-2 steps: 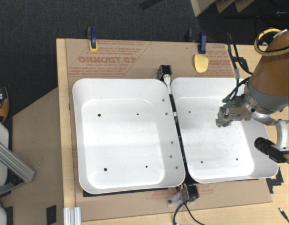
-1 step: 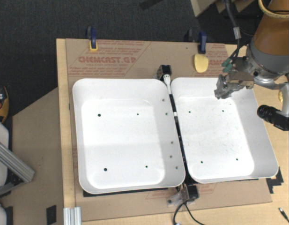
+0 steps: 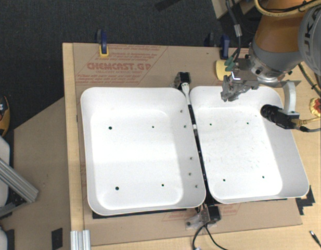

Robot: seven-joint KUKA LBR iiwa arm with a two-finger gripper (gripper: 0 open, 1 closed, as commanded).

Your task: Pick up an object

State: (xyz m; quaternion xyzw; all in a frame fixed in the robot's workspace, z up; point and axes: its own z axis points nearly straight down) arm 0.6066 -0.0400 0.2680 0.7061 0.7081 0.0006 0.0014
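Over the right bin's [image 3: 285,191] far edge hangs the tool [image 3: 230,95]; grip state unclear.

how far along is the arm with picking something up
Done: nothing looks picked up yet. In hand: the gripper hangs over the far edge of the right bin, with no object visible at it. Left: finding an object, grasping and lifting it.

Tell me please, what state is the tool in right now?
Tool: over the far edge of the right bin; open or shut cannot be told, and I see no object in it.
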